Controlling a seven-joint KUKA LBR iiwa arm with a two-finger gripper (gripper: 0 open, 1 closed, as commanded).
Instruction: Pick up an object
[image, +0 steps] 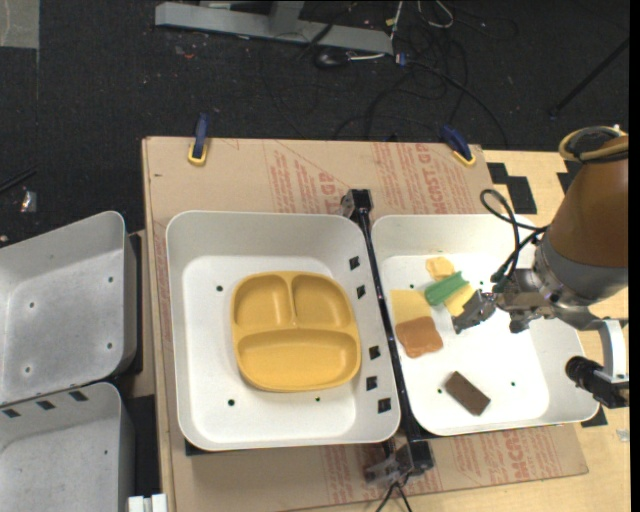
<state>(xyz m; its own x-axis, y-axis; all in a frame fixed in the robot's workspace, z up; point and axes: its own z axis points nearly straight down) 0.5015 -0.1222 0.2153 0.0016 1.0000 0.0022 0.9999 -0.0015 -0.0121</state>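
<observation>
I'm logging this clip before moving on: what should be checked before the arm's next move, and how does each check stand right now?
1. Tool inside the right white bin: ok.
2. Tool near a target, the green block on the yellow pieces: ok.
3. Anything held by the tool: cannot tell.
4. Flat orange-brown piece and dark brown block lie apart, reachable: ok.
5. Yellow divided plate sits in the left bin, out of the way: ok.
</observation>
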